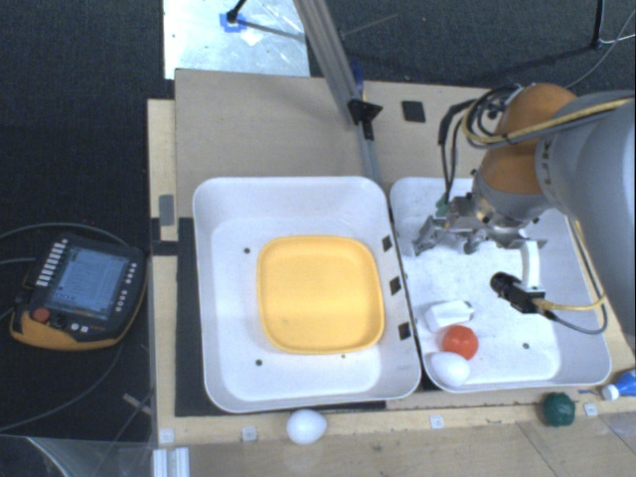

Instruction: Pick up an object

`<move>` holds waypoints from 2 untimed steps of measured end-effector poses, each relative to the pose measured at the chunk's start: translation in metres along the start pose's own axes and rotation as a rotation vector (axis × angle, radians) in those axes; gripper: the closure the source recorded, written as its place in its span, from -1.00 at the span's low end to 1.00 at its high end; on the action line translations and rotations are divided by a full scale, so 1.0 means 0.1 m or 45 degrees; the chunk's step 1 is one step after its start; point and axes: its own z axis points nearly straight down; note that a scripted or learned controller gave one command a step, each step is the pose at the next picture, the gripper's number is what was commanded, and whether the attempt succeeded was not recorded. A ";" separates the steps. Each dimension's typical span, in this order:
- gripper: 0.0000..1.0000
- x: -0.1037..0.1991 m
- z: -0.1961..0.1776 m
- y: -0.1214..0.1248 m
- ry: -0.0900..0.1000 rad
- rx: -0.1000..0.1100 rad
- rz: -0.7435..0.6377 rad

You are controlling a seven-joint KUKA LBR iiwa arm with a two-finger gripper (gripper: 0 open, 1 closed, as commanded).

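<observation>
A white egg-shaped object (449, 369), an orange ball (459, 341) and a white block (448, 314) are lying clustered in the right bin's (576, 366) near corner. Farther back, the end effector (452, 237) is hovering; its opening cannot be judged. Crowding risks a glancing grasp.

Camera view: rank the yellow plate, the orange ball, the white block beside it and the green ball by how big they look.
1. yellow plate, by far the largest
2. white block and orange ball, which look alike, so no ranking between them
3. green ball, slightly smaller, though its spot outside the bins makes that unsure
</observation>
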 end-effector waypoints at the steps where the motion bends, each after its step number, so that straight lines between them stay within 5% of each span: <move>1: 1.00 0.00 -0.13 0.02 0.000 -0.007 0.000; 2: 1.00 -0.07 -0.59 0.07 -0.001 -0.011 0.001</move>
